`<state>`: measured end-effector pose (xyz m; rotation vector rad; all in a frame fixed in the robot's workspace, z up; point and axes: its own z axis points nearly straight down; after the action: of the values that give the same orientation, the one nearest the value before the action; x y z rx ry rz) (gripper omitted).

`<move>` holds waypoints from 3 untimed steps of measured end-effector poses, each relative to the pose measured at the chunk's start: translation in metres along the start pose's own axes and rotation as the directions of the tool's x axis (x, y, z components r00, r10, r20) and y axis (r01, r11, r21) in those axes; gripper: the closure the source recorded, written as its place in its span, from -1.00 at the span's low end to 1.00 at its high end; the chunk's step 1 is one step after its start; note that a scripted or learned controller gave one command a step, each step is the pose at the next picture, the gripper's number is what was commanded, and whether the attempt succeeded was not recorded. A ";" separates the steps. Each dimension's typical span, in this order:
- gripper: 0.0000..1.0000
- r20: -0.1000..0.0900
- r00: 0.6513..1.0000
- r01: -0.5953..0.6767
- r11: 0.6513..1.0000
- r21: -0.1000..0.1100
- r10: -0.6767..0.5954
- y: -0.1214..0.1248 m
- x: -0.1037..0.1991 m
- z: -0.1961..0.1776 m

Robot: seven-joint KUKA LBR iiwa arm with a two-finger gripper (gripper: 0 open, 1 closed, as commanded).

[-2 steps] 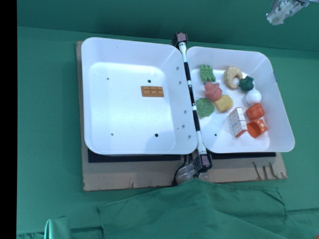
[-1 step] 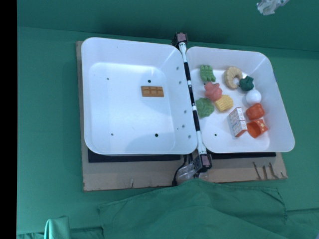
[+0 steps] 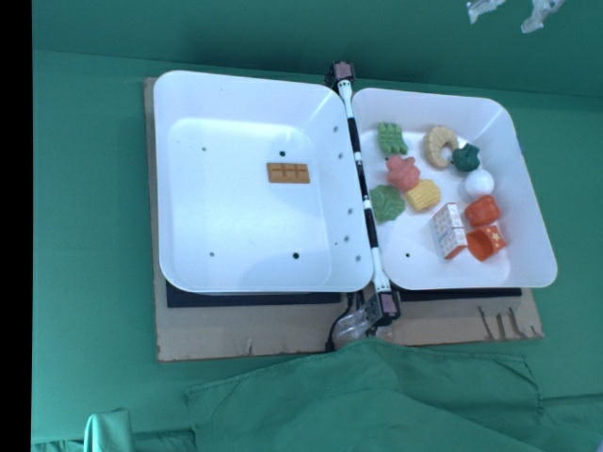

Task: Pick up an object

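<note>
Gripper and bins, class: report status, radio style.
Gripper open, high beyond the right bin, holding nothing. Toy pieces clustered in the right bin; one orange block alone in the left bin. Nothing picked yet, nothing blocking.

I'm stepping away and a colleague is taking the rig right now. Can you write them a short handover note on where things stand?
Gripper: raised at the view's top right, beyond the bins, jaws open with nothing between them.
Left white bin: holds one flat orange-brown bar near its middle.
Right white bin: a cluster of small toy pieces, among them a yellow ring, a white ball, a white and red carton and an orange cup.
Done: no object picked up.
Left: choose a piece, descend, close on it and lift.
</note>
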<state>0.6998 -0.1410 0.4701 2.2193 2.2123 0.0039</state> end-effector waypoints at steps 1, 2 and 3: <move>-1.00 0.000 1.000 0.000 1.000 0.000 0.000 0.000 0.000 0.000; -1.00 0.001 1.000 -0.005 1.000 0.002 0.005 -0.001 -0.049 0.014; -1.00 0.001 1.000 -0.001 1.000 0.001 0.001 0.000 -0.046 0.013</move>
<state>0.6995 -0.1875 0.4571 2.2211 2.2112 0.0016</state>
